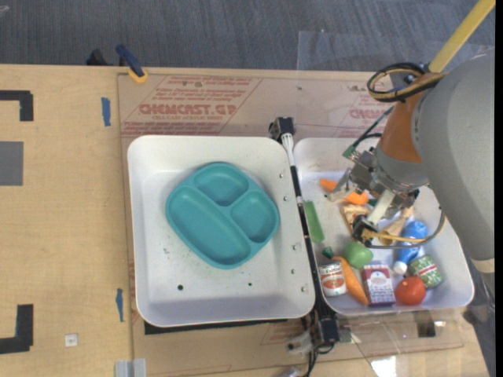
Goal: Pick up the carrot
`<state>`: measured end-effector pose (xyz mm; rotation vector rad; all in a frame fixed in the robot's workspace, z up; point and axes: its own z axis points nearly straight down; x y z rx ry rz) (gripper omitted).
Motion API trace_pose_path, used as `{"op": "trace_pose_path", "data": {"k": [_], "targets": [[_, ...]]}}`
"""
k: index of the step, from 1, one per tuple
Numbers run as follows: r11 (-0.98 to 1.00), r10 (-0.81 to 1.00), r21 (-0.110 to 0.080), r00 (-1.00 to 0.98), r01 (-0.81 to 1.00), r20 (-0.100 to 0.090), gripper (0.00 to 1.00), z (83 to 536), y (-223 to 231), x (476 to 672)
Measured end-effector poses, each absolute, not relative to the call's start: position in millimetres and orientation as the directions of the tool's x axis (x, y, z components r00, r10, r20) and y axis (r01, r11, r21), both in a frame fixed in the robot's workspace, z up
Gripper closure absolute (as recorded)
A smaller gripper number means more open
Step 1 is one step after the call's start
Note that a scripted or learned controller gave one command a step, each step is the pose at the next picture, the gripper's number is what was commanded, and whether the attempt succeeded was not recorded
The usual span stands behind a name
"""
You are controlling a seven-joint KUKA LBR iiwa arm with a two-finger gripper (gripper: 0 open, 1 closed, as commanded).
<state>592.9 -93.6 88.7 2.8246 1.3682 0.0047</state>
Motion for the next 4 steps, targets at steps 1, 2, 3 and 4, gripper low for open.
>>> {"op": "trace_pose_path", "data": {"k": [1, 2, 3, 4], "targets": [[-0.616, 0.788, 0.008, 0.616, 0.788, 0.000, 1.00, 101, -94, 594.4], [-0.616, 0.788, 0.006, 0.616, 0.788, -0.001, 0.00, 100, -93, 594.0], [-0.710, 0.704, -0.011, 0.710, 0.704, -0.006, 0.00, 88, -96, 632.2], [-0.864, 0.502, -0.052, 0.865, 0.500, -0.025, 0.00, 89, -123, 642.0]]}}
